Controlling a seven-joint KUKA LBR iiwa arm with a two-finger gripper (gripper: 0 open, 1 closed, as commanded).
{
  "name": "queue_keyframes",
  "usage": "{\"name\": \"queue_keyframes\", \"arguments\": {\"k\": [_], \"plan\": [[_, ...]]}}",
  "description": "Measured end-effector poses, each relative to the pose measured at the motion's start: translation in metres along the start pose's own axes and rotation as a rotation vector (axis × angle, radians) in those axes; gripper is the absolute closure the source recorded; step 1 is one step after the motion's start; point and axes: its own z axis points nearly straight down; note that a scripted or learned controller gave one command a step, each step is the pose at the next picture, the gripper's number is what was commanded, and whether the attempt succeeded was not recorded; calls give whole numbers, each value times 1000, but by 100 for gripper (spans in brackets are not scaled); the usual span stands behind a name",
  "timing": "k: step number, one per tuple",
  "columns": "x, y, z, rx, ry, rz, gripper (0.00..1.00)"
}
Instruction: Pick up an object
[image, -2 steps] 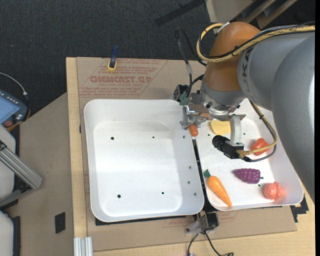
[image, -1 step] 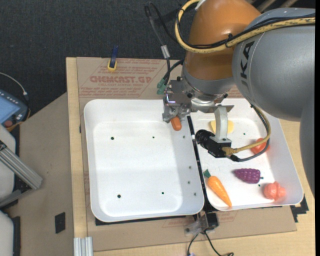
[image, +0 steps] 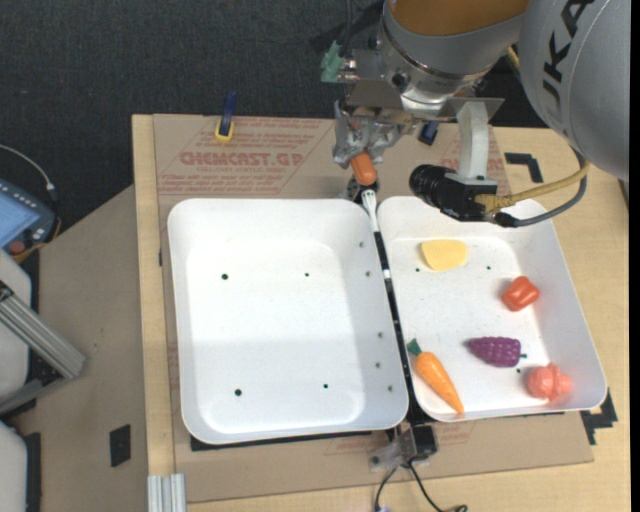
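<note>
My gripper hangs over the far edge of the bench, just above where the two bins meet. A small orange object sits between its fingertips, lifted off the bins. The right bin holds a yellow piece at the far side, a red pepper, purple grapes, a carrot near the front left corner and a pink fruit at the front right.
The left bin lies beside the right one on a cardboard sheet. A black device with a yellow cable hangs off the arm over the right bin's far rim. A blue and yellow clip stands at the back left.
</note>
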Motion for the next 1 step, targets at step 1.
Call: {"name": "queue_keyframes", "arguments": {"k": [1], "plan": [[-39, -44, 129, 35, -9, 10, 100]]}}
